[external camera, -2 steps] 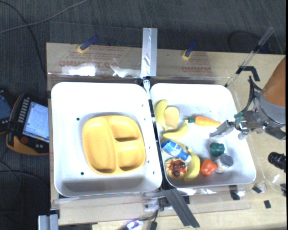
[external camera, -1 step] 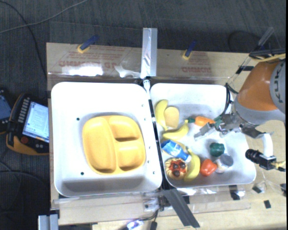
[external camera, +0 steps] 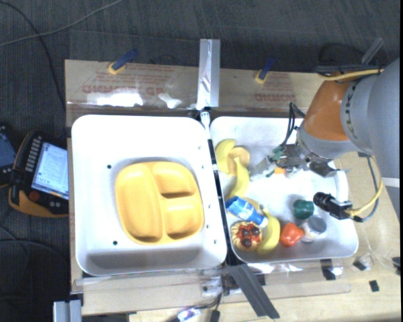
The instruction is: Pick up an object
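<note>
**Camera view: gripper above the right bin's clutter**

Camera view shows the gripper (external camera: 277, 161) low in the right bin (external camera: 269, 129), near its far edge; whether it is open I cannot tell. A smooth, curved yellow banana (external camera: 230, 154) lies by the left wall. I would descend vertically on one separate, rounded object, for example the glossy red pepper (external camera: 291, 234) at the near edge.

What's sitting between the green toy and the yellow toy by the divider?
In the camera view, bare white bin floor separates the green toy from the yellow toy.

Faint reddish lettering ran across the clear plastic sheet (external camera: 131, 86) behind the bins, too blurred to read, the handheld pendant's lit screen (external camera: 52, 170) showed lines too small to make out
</note>
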Motion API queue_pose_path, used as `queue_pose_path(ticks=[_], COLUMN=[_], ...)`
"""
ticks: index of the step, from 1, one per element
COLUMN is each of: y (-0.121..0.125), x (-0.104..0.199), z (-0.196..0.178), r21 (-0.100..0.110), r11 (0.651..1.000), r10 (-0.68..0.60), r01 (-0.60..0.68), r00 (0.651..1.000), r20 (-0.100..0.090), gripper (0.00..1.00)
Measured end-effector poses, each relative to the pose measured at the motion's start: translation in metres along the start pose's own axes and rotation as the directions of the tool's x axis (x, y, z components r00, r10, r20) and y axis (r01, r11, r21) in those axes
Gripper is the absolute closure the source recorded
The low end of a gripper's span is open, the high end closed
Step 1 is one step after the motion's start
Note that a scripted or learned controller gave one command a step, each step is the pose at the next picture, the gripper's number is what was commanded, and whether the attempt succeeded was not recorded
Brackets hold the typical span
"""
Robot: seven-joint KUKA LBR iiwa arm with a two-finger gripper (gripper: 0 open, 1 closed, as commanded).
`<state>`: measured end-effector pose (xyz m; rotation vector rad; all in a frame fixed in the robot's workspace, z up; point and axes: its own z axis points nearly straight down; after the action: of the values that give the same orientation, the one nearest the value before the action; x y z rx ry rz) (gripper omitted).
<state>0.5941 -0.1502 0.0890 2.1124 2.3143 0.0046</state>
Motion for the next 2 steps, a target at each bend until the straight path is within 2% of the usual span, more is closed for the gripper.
queue_pose_path(ticks=[1, 2], y=[0.053, 0.024], x=[0.034, 0.016], z=[0.001, 0.000], r21=[0.000, -0.003], r11=[0.996, 0.987], r10=[-0.092, -0.159], r01=[0.092, 0.159], r00=[0.996, 0.987], r20=[0.001, 0.001], gripper=[0.00, 0.00])
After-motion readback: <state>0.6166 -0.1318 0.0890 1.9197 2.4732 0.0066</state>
